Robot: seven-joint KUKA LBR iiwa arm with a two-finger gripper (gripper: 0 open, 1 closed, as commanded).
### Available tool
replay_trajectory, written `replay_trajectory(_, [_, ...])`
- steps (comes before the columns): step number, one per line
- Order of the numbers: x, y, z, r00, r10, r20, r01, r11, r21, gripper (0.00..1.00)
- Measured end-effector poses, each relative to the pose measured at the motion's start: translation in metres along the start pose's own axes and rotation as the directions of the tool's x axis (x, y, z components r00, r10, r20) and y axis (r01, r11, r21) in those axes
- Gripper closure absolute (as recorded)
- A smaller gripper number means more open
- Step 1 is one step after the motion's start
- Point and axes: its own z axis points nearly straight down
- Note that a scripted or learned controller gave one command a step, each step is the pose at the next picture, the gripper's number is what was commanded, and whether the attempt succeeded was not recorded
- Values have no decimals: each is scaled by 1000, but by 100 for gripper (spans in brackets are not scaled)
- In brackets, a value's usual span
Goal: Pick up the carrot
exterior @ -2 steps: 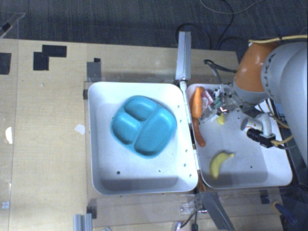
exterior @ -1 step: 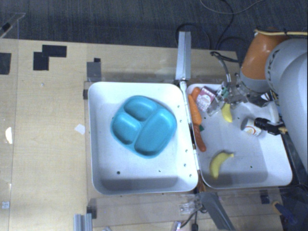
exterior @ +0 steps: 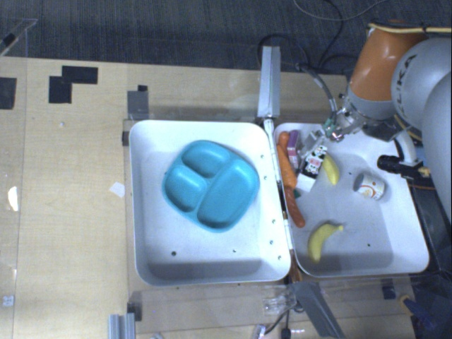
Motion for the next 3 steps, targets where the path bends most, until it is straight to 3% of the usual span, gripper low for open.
replay_trajectory(1, [-1, 3, 18, 997, 70, 11, -70, 998, -5, 0])
replay_trajectory(2, [-4, 1, 27, 1000, -1, 12, 0, 1000, 2, 0])
replay_trajectory(3, [-3, -9, 47, 968, -250, -12, 250, 968, 24, 0])
